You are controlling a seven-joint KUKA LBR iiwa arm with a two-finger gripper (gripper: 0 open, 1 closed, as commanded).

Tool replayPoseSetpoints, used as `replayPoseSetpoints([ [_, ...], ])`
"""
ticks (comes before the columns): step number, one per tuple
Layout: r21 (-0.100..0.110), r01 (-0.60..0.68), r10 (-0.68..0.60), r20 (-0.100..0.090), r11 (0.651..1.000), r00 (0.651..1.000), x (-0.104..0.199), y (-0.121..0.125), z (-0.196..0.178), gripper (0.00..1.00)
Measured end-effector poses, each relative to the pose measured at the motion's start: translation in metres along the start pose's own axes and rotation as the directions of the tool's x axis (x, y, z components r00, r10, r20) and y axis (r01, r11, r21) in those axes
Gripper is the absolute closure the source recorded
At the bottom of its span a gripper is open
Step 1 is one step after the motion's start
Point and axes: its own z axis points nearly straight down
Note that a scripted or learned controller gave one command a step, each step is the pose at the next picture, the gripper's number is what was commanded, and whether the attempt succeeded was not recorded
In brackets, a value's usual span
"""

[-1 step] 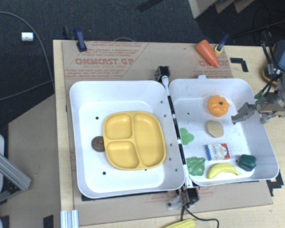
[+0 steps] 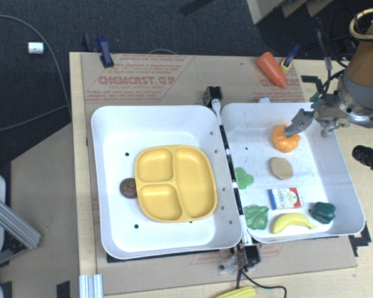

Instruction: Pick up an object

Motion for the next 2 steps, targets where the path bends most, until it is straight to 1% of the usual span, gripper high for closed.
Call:
replayPoseSetpoints([
  [1,0.002,-0.002,0.002,0.000,1.000,1.000,-0.020,0.023,0.134,0.00],
  [2,0.000,0.000,0.000,0.000,1.000,1.000,0.017,0.078,0.132,0.00],
])
